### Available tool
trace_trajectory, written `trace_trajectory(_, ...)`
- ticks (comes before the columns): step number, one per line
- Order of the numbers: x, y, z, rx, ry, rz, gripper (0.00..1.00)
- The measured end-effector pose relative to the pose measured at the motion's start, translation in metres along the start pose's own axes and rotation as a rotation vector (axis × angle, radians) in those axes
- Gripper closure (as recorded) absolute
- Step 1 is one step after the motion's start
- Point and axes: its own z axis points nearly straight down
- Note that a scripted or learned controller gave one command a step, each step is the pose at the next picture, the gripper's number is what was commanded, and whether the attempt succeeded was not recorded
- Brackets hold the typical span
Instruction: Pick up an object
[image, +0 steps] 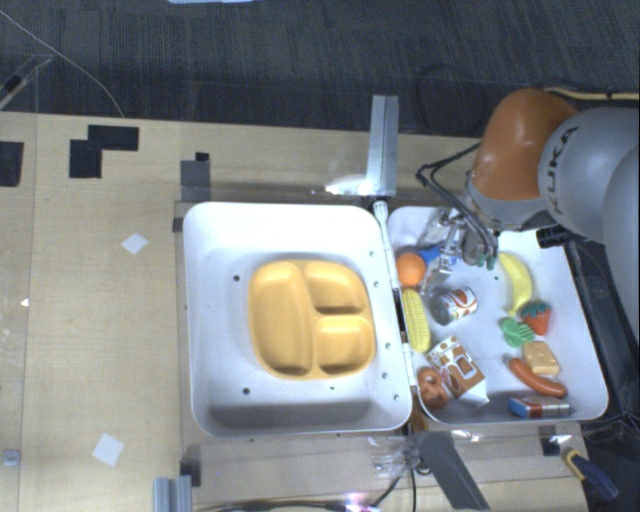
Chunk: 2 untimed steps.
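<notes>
Yellow banana (516, 282) upright in right bin (590, 340), long axis top-to-bottom; tool (462, 250) beside it, grip state unclear.

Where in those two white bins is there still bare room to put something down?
Left bin: bare white floor rings the yellow tray, widest near its front wall. Right bin: crowded with toy food; a small bare patch lies between can and banana.

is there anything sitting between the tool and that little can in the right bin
Nothing visible lies between them. The tool hangs in the right bin, just above the can in this view. The orange sits beside the tool on the left and the banana on the right, both close enough to crowd a descent.
</notes>
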Motion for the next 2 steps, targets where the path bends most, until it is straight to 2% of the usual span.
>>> trace_trajectory(1,-0.004,0.002,-0.014,-0.001,-0.017,-0.005,1.0)
trace_trajectory(2,0.031,0.049,-0.1,0.001,-0.017,-0.373,1.0)
